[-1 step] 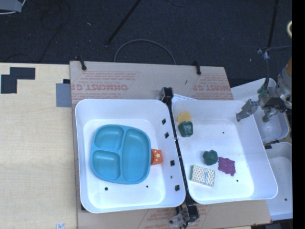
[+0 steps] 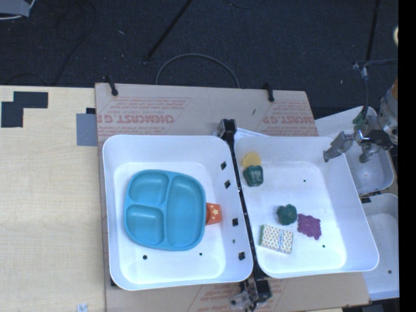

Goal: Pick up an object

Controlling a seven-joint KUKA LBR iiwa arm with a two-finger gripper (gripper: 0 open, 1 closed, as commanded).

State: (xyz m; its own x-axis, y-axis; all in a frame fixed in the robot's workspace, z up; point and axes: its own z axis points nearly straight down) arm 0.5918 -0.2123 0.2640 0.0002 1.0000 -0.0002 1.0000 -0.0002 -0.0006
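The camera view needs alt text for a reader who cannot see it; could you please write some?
Two white bins sit side by side on a bench: the left bin holds a blue divided plate with a small orange block at its right edge. The right bin holds a yellow piece, two dark green pieces, a purple piece and a small card. The gripper hangs above that bin's upper right corner.

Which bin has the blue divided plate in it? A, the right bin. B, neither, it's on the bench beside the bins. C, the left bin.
C: the blue plate lies inside the left bin, with a small orange piece at its right edge.
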